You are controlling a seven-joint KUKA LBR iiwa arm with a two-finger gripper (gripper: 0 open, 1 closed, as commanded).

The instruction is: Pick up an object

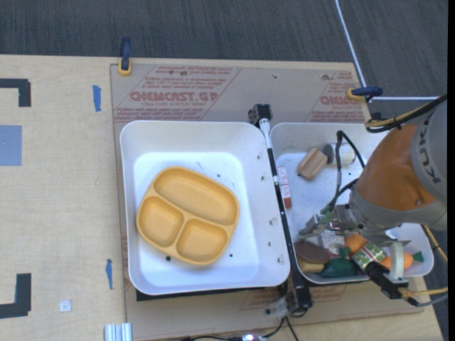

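Two white bins (pixel 135 155); a yellow-orange tray (pixel 187 215) at 9 o'clock; grey arm (pixel 405 176) with orange band.

Grey arm (pixel 434 158), broad orange band (pixel 394 172), black cables looping alongside, dark lettering on the casing

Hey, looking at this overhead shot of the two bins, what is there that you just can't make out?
- Gripper, camera view: its fingers merge with the clutter beneath them, so open or shut is unclear.
- Small objects heaped at the right bin's near edge: overlapping and partly under the arm, hard to identify.
- Right bin's far-right side: covered by the arm.
- Printed label near the divider: text too small.
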